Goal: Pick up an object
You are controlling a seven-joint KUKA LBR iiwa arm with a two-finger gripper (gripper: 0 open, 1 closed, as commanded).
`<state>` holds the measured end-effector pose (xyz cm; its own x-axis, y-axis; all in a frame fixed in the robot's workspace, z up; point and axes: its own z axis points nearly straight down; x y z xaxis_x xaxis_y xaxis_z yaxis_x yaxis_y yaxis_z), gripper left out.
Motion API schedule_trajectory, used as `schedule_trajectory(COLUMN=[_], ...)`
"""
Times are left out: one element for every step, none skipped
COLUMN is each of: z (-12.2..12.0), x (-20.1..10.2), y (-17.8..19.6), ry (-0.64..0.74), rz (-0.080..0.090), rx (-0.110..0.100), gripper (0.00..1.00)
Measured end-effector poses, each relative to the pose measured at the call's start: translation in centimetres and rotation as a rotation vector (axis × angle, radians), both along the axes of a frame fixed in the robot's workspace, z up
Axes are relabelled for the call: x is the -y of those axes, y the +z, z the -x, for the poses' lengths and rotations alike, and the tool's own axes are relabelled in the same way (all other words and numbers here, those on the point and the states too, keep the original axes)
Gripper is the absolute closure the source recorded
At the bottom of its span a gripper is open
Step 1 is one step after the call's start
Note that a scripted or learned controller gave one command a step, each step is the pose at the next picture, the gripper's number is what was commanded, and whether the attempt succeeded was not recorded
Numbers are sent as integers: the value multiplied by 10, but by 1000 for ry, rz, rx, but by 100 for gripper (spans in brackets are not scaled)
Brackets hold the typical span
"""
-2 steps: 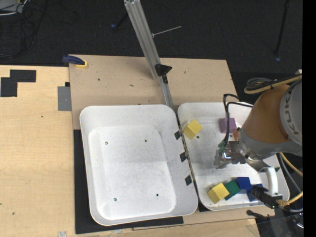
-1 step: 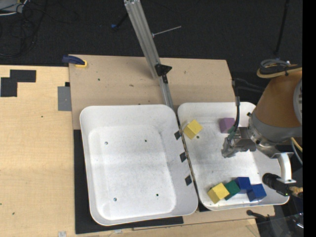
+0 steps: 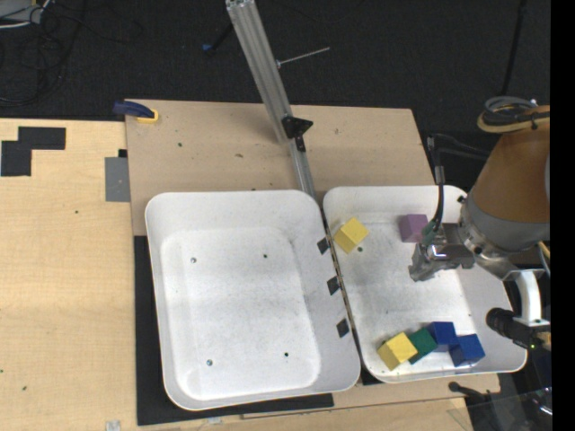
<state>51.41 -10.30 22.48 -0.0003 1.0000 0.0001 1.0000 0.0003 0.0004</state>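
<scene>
Claw (image 3: 429,263) hovers low in the right bin (image 3: 377,206) beside the purple block (image 3: 413,227); its spread unclear; nothing visibly grasped yet.

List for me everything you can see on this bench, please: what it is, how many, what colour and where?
Bins: 2, white, side by side on the bench.
Yellow blocks: 2, one near the right bin's upper left, one at its lower edge.
Purple block: 1, upper middle of the right bin, beside the gripper.
Green block: 1, lower edge of the right bin, touching the yellow one.
Blue blocks: 2, lower right of the right bin, second at.
Metal rail: 1, silver, slanting behind the bins.
Gripper: 1, metallic, over the right bin.
Arm: 1, grey and orange, entering from the right.
</scene>
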Motion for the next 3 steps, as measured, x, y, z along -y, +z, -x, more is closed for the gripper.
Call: schedule_trajectory(z=[10,3,3], x=[-57,-101,-144], y=[0,0,5], ry=[4,4,4], rz=[-3,-2,-1], rx=[-5,-4,-4], gripper=[100,100,100])
